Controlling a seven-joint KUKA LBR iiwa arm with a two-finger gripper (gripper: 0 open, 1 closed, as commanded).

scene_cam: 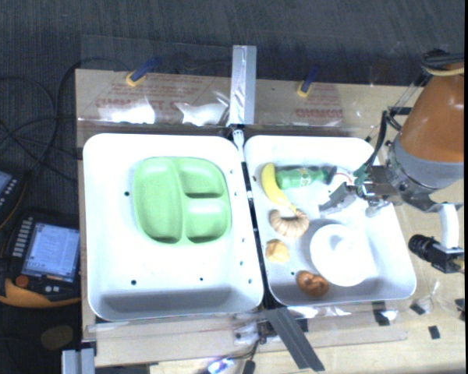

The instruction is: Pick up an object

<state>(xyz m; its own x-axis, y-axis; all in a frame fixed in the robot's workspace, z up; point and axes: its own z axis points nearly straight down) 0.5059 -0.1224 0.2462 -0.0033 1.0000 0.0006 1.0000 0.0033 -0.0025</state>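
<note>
Smooth white bins [249,209]; curved banana [274,185], round plate [339,254], divided green tray [181,199]

Dark carpet floor [218,10] surrounds a wooden bench [90,107].

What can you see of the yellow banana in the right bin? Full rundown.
The curved yellow banana lies flat on the floor of the right white bin, near its left wall, running from the upper left down toward the bin's middle. The peel looks smooth, intact and unpeeled, with a darker tip at its lower end. Its upper part sits against the green bottle lying on its side; its lower end meets the tan ridged pastry-like piece. The gripper is off to its right, not touching it.
</note>
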